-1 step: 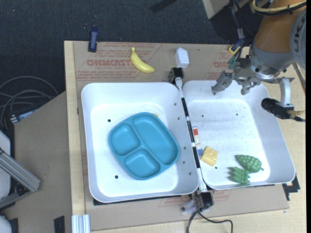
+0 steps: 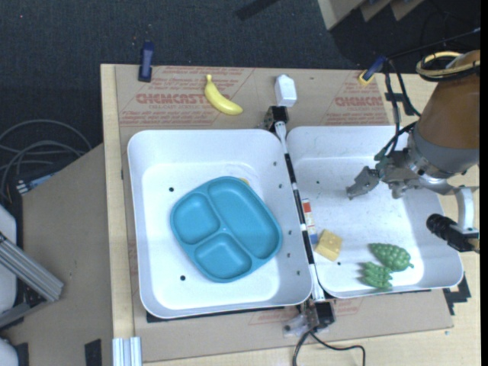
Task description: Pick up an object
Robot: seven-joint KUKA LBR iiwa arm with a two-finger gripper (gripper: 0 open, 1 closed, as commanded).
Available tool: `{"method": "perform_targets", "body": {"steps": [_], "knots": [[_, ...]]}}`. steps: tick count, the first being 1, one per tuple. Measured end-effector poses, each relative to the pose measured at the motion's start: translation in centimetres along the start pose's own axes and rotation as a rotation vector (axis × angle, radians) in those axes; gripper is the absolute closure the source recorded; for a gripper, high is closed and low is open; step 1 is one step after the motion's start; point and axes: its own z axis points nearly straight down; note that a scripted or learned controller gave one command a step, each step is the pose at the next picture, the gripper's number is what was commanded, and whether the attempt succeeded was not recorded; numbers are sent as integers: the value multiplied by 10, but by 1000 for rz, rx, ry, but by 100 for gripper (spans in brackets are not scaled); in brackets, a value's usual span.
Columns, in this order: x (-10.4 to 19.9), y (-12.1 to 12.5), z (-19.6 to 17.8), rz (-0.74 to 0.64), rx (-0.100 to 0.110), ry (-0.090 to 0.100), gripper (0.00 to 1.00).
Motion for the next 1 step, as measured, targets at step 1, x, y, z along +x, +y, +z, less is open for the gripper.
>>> {"method": "perform_targets", "body": {"steps": [1], "knots": [[-19, -70, 51, 0, 1, 0, 0]]}}
